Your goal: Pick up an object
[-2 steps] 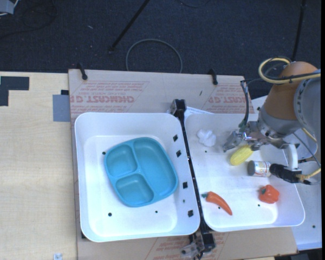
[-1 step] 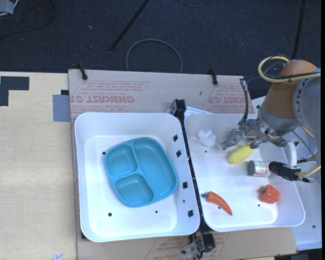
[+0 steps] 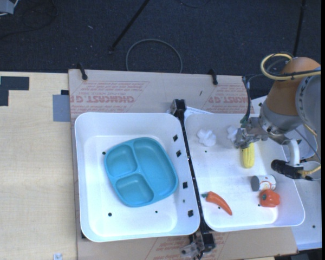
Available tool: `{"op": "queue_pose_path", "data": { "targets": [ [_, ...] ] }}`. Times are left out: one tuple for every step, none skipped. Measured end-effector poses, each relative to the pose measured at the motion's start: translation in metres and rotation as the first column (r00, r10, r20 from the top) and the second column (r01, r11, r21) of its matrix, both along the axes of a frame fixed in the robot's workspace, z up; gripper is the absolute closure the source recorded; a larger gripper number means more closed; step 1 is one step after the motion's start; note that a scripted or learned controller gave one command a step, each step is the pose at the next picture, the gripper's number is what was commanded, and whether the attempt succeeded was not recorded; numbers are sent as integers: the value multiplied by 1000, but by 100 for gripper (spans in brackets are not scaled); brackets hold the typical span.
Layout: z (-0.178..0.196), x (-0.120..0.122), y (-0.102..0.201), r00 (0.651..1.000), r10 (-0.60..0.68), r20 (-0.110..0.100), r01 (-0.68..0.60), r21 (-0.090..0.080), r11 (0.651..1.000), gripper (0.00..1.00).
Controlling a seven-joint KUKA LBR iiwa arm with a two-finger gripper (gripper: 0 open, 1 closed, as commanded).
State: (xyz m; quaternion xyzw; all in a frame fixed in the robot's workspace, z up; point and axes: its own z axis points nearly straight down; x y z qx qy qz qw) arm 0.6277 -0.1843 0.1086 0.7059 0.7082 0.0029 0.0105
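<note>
Grey metal claw (image 3: 244, 138) lowered over upper tip of yellow plastic corn cob (image 3: 248, 156) lying in right shallow white bin (image 3: 298, 213); grip state impossible to tell; lift judged not yet done

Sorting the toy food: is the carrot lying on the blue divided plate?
No. The carrot lies in the right bin, while the blue divided plate sits in the left bin.
</note>
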Motion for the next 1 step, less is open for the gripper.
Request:
{"op": "queue_pose_path", "data": {
  "targets": [
    [63,2,3,1000,-2,-16,2,10,1000,100]
  ]
}}
